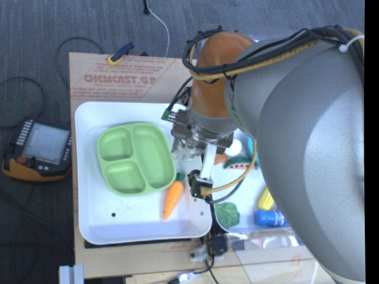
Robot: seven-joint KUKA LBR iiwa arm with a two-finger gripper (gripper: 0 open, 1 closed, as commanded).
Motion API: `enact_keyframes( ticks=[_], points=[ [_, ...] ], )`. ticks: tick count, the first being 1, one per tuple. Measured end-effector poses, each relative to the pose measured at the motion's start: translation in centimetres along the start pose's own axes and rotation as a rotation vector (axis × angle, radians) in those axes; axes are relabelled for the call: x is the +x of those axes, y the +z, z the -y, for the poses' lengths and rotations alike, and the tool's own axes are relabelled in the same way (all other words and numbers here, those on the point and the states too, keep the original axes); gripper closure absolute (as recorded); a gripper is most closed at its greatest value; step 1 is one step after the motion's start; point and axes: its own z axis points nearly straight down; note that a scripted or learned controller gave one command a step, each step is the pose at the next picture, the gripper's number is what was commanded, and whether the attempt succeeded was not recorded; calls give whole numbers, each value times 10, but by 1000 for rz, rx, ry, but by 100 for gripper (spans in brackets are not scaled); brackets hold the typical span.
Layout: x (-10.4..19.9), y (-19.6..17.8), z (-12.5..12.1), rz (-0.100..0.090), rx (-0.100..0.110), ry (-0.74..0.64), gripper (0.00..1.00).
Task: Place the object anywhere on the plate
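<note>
You see the green plate [135, 157] with three compartments lying in the left white bin [89, 215], toward its upper middle. The carrot [172, 199] lies on the bin floor at about 4 o'clock from the plate, just beside the plate's rim, with its orange tip pointing down and its green top near the dividing wall between the bins. The arm [284, 135] reaches in from 3 o'clock, and its wrist hangs over this dividing wall, above the carrot. The jaws [188, 155] sit under the wrist, and you cannot tell if they are spread or pressed together. In the right bin [260, 232] you see a green leaf toy [227, 213], a blue thing [270, 218] and a yellow thing [266, 199]. A tablet [37, 149] lies on the floor at 9 o'clock from the worktop [118, 78].
</note>
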Motion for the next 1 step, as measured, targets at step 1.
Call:
enact_keyframes(
  ticks=[1],
  points=[
    [55,33,0,-12,-3,144,100]
  ],
)
